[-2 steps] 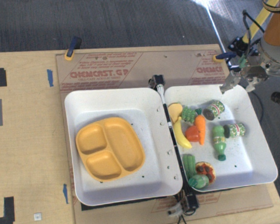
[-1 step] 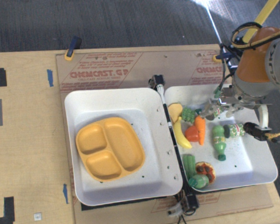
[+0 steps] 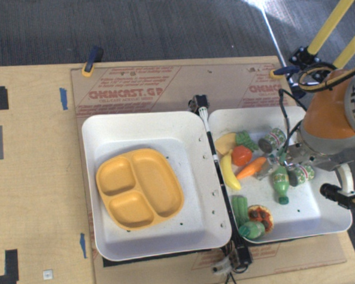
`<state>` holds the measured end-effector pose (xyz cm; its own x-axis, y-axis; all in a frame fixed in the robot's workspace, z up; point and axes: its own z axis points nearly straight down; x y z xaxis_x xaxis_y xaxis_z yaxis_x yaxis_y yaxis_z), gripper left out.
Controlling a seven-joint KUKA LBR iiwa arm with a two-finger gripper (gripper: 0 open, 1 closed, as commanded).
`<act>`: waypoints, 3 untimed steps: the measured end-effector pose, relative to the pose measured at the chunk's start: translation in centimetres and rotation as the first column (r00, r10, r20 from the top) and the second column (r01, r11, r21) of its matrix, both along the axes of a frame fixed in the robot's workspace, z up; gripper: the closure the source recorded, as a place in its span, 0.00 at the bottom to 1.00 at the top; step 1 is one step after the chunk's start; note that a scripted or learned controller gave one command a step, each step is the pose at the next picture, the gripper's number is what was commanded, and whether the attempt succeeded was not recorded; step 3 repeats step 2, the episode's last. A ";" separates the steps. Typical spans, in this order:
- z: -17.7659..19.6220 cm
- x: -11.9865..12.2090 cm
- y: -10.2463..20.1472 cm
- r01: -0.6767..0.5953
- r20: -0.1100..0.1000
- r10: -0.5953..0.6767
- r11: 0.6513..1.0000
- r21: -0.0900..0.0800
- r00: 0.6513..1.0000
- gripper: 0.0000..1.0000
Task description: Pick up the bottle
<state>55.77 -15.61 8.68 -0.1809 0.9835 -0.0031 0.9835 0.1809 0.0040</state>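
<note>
nearest the camera, a slice of toy pizza [image 3: 258,213] and a green vegetable [image 3: 240,208] are lying at the right bin's [image 3: 332,219] front edge. just beyond, the green bottle [image 3: 280,185] is lying on the bin floor, not yet lifted. the gripper [image 3: 286,162] is hovering right over its upper end, touching or nearly so; whether its fingers are open or gripping, i cannot tell, so the pick seems undone.

The brown board [image 3: 180,87] under the bins reads "CHEMCAST GP" in red.
</note>
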 end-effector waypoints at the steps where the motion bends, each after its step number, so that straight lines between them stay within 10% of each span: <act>1: 1.2 0.2 -0.1 0.002 0.007 -0.001 1.000 -0.004 1.000 1.00; 2: 11.2 2.8 2.9 0.312 -0.003 -0.312 0.950 0.002 0.950 1.00; 3: 11.2 2.8 2.9 0.312 -0.003 -0.312 0.950 0.002 0.950 1.00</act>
